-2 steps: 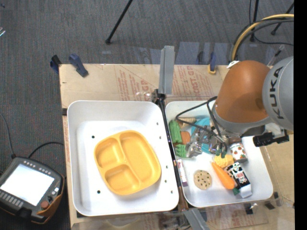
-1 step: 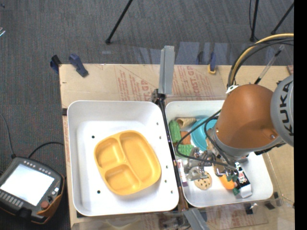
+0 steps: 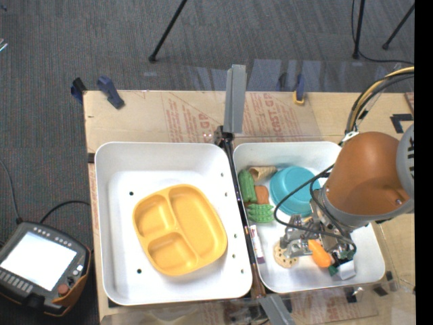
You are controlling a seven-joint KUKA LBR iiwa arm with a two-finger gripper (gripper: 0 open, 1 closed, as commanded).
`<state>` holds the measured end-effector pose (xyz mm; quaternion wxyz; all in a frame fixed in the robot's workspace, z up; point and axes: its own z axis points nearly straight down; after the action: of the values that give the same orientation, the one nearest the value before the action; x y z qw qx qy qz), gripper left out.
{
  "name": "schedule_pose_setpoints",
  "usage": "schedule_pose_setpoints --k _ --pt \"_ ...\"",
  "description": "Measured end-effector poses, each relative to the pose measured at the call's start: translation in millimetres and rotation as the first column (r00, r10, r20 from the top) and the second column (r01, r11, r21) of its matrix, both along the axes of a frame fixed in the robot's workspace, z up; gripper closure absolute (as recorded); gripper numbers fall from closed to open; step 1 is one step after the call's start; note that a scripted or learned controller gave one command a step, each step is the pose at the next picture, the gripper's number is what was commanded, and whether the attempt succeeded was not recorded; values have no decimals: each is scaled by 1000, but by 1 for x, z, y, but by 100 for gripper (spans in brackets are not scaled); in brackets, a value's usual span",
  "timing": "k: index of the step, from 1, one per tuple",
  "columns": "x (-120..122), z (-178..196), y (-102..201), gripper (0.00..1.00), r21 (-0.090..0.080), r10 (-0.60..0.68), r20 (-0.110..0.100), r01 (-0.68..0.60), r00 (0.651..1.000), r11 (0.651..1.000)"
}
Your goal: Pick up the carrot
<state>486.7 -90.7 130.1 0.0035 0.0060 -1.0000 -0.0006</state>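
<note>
Grey carpet, bench, two white bins. Gripper (image 3: 312, 244) low in right bin (image 3: 369, 266), beside carrot (image 3: 319, 253); claw opening, grasp: cannot tell. Yellow tray (image 3: 179, 229) in left bin (image 3: 115, 181), likely drop spot.

A bench (image 3: 176, 117) topped with printed cardboard fills mid-frame. Two white bins sit on it side by side: the left bin (image 3: 115, 175) at centre-left, the right bin (image 3: 369, 266) at lower right. Blue clamps (image 3: 109, 91) grip its upper-left edge.
</note>
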Motion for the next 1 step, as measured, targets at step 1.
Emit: schedule_pose_setpoints --k 1 --pt "3 94 37 100 0 -121 13 121 993 993"
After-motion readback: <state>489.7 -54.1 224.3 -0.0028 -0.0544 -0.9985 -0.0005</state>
